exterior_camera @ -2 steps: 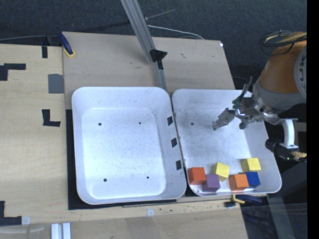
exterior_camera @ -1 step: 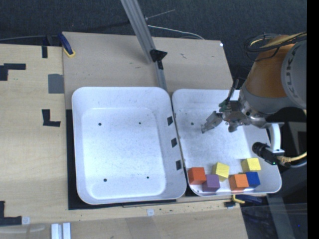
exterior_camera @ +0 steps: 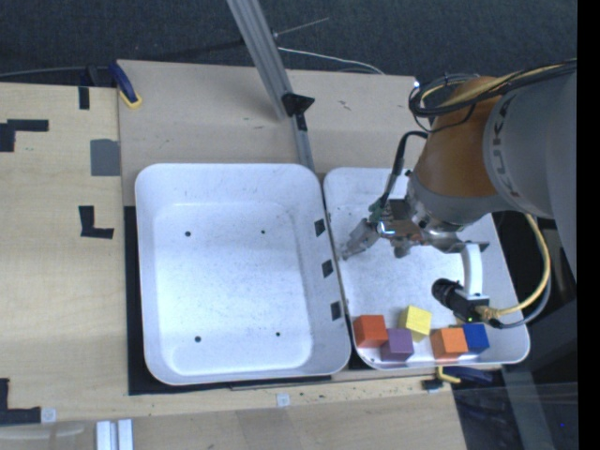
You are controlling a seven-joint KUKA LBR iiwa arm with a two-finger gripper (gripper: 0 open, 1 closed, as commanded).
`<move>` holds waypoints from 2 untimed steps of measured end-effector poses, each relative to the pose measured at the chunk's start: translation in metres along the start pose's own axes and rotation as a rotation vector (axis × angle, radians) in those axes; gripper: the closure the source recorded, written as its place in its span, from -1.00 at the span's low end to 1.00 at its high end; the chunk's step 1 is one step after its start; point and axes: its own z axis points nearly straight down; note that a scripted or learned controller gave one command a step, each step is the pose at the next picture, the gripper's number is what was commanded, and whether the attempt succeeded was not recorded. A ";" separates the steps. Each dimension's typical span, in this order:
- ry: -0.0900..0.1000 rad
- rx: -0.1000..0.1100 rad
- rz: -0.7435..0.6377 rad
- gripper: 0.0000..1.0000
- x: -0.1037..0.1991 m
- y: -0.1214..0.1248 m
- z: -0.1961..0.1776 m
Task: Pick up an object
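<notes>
Several small blocks lie along the near edge of the right bin (exterior_camera: 361, 190): an orange block (exterior_camera: 370, 330), a purple block (exterior_camera: 400, 343), a yellow block (exterior_camera: 417, 321), a second orange block (exterior_camera: 451, 342) and a blue block (exterior_camera: 476, 337). My gripper (exterior_camera: 356, 243) hangs over the left side of the right bin, close to the wall between the two bins, pointing left. It is well above and left of the blocks and touches none of them. I see nothing held in it.
The left bin (exterior_camera: 150, 195) stands beside the right one. A grey metal pole (exterior_camera: 265, 50) slants in from the top toward the bins' far edge. The arm's body (exterior_camera: 469, 157) and its cables cover the right bin's right side.
</notes>
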 end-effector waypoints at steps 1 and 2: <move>0.000 -0.003 -0.001 -1.00 0.051 0.021 -0.001; -0.006 -0.004 0.012 -1.00 -0.041 0.044 -0.001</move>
